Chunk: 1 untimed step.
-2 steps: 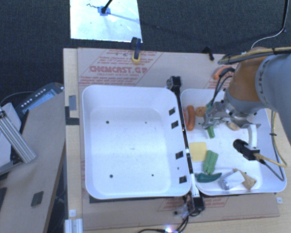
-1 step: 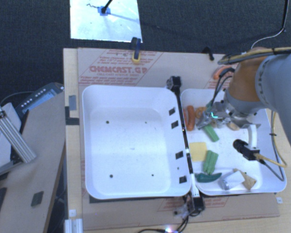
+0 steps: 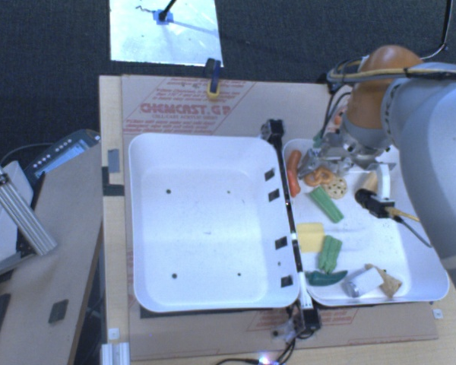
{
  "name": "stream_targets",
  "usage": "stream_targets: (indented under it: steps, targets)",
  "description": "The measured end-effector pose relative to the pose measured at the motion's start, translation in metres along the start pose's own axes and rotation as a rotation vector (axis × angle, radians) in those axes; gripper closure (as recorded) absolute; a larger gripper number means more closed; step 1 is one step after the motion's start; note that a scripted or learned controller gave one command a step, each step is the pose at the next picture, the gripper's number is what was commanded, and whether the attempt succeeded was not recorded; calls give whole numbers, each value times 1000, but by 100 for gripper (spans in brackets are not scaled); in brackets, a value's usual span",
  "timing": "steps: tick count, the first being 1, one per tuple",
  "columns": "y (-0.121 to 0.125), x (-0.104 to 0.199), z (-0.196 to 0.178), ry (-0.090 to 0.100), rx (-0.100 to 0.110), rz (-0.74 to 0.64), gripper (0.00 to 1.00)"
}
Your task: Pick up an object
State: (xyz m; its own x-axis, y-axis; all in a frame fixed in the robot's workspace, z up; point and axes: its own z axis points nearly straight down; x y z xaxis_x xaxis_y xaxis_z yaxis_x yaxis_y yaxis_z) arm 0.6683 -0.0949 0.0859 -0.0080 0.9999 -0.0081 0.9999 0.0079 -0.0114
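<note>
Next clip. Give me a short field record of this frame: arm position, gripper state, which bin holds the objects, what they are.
arm: grey KUKA arm with orange band reaching in from the right over the right bin
gripper: two-finger gripper low at the far end of the right white bin; open or shut cannot be told
near gripper: orange sausage-shaped piece, round tan cracker-like piece
other contents: green stick, yellow block, green ridged piece, dark green pepper-like piece
left white bin: bare white floor showing
</note>
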Motion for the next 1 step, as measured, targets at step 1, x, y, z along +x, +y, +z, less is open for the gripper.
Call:
stream_targets:
  steps: [1]
  targets:
    - [1, 4, 1, 7, -14, 3, 0]
